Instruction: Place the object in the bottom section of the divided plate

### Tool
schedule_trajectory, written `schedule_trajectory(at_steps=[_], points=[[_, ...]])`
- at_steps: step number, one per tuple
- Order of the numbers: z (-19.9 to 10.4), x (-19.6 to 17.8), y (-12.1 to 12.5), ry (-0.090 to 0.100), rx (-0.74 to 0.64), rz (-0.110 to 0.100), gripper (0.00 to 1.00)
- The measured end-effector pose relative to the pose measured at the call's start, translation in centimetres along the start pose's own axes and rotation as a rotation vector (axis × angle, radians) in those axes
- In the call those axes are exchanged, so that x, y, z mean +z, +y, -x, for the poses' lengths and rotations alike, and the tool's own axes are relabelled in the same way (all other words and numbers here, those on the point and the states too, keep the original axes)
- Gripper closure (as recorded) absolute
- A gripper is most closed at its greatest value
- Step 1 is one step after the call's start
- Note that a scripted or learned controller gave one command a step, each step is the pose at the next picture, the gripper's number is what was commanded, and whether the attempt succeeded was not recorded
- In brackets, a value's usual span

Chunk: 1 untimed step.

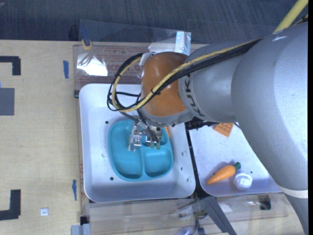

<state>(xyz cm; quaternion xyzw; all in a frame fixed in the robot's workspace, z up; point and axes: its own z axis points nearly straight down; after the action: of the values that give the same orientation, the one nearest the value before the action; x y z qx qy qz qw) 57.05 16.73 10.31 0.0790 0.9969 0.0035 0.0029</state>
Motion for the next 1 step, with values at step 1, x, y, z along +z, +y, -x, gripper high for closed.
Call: schedule_trajectory(at_steps=[1], points=[[-0.23,0.2,0.15,0.005,-0.004,0.0,0.0]])
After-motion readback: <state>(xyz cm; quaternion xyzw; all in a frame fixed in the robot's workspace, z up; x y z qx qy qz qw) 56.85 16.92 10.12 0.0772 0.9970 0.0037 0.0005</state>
